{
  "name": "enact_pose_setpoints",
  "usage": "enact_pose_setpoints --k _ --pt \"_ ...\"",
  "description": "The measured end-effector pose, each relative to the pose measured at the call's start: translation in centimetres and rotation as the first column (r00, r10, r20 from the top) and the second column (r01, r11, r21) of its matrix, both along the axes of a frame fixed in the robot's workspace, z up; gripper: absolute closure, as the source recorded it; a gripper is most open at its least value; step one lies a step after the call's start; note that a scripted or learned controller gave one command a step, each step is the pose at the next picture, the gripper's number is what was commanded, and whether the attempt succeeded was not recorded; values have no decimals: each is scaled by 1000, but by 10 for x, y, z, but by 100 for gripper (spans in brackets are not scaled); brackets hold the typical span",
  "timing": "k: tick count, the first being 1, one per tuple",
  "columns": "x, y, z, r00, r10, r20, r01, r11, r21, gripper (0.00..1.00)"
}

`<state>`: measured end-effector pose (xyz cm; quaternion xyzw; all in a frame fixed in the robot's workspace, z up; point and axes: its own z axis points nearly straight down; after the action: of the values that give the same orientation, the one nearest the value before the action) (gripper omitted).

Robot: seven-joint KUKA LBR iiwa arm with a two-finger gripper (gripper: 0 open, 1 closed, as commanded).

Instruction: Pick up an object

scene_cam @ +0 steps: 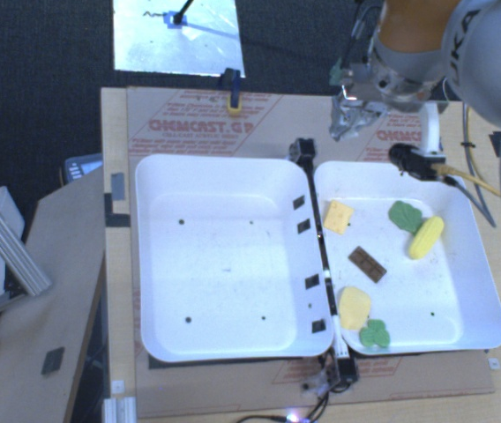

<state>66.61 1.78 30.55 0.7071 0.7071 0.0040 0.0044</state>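
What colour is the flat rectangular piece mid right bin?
Dark brown, like a chocolate bar, in the right bin; clearest in the camera view.

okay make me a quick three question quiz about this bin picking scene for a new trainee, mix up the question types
1. True or false: the brown chocolate bar lies in the right bin.
2. Which item lies touching the yellow corn cob?
A. a green leaf
B. a red ball
C. a blue cup
3. Fill in: the gripper is above the bench, beyond the far rim of the ____ bin.

Key: 1 true. 2 A. 3 right.
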Motion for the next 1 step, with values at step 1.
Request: enact_pose_setpoints --k 1 --pt "2 6 -57 1000 4 -12 -4 1000 1 100"
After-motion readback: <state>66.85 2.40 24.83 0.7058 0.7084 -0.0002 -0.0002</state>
